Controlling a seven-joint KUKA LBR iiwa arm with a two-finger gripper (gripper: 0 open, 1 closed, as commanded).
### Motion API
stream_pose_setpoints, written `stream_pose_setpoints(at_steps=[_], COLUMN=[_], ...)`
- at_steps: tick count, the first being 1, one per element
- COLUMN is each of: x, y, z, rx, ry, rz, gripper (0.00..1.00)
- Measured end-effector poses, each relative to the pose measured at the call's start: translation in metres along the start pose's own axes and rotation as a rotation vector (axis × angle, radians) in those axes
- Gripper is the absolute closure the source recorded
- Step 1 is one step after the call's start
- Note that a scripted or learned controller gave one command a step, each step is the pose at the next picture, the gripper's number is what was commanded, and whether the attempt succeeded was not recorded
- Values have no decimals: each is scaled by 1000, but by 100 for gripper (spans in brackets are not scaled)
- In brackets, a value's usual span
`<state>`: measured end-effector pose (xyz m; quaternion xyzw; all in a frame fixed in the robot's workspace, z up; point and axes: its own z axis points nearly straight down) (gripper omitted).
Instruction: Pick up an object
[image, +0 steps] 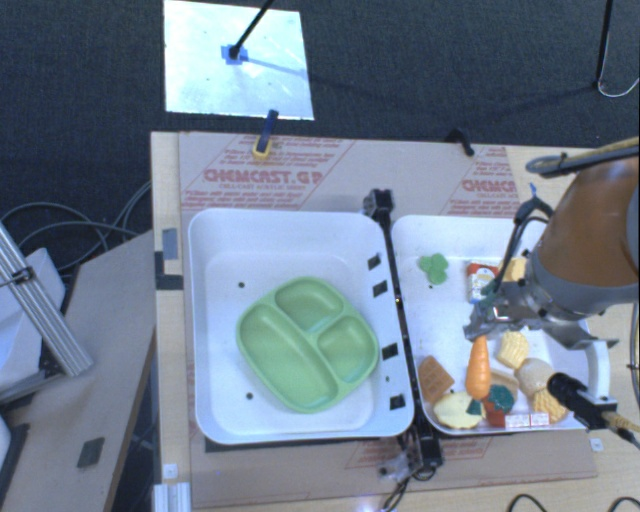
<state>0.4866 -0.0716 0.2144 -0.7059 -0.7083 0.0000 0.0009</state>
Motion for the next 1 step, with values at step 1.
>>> stream_pose_setpoints(at_steps=[1], x=[4], y=[4], z=[-19], rx=[-4], ry=[-1], rz=[-1], gripper=[100])
